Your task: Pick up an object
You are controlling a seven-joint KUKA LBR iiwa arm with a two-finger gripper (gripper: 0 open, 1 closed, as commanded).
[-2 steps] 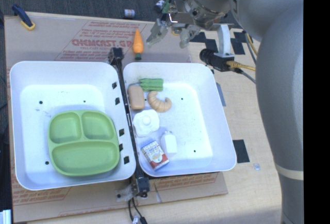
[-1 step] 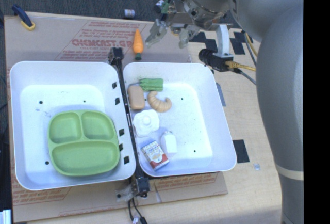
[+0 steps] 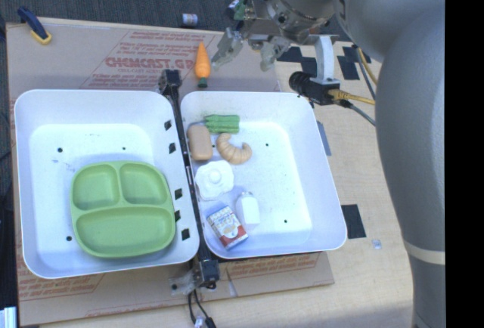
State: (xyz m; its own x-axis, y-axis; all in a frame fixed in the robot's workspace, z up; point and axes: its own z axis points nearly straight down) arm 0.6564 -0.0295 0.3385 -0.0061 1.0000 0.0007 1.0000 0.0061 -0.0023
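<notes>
You have the gripper [image 3: 246,53] hanging above the bench beyond the far rim of the right bin [image 3: 318,168], its two fingers spread apart with nothing between them. The arm [image 3: 393,32], grey with its orange band, comes in from that bin's right side and crosses over its far right corner.

Taking the right bin as your reference:
- Just outside its far left corner, on the cardboard sheet [image 3: 113,62], lies a small orange carrot [image 3: 202,61], just left of the gripper and apart from it.
- Inside, along the left wall from far to near: a green ridged piece [image 3: 221,122], a tan bread-like piece [image 3: 199,142], a croissant [image 3: 234,150] beside it, a white round-topped container [image 3: 214,179], a small white bottle [image 3: 248,209], and a red and white carton [image 3: 226,226] at the near edge.
- Touching its left wall stands the left bin [image 3: 45,130], which holds a green divided plate [image 3: 122,208].
- Well beyond it, far left, a blue and yellow clamp [image 3: 34,24] grips the bench corner.
</notes>
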